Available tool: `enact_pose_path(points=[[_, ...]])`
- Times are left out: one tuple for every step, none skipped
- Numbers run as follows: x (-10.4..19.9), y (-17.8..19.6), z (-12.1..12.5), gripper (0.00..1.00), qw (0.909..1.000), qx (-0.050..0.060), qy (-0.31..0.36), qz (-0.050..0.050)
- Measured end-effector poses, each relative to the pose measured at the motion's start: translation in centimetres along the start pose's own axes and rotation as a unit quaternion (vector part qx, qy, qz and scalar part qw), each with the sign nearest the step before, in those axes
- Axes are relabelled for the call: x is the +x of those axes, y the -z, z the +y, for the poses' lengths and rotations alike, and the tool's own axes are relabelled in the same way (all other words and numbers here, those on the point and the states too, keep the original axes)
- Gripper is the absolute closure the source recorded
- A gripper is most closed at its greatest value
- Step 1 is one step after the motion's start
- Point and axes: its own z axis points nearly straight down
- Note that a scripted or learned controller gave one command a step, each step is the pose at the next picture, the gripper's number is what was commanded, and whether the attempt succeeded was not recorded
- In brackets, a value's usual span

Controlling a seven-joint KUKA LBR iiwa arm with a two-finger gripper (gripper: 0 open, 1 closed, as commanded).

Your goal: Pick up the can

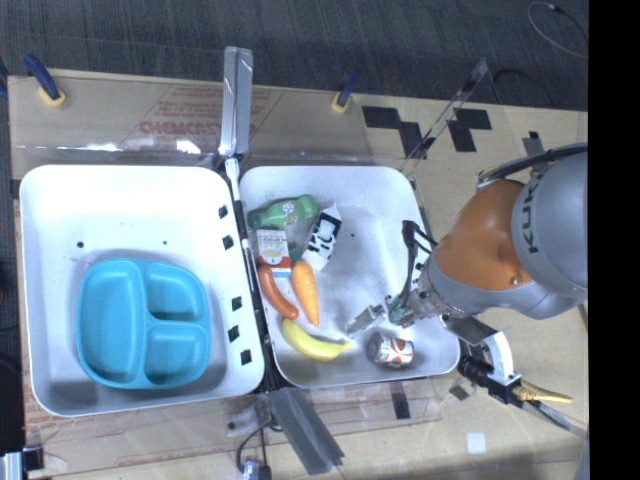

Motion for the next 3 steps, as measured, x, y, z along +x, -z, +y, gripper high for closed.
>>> enact_pose_path(points=[[0.0,0.0,0.0,0.0,1.0,0.0,0.0,0.0],[0.0,0.0,0.0,0.0,1.0,0.0,0.0,0.0],[0.0,0.0,0.0,0.0,1.0,0.0,0.0,0.0]])
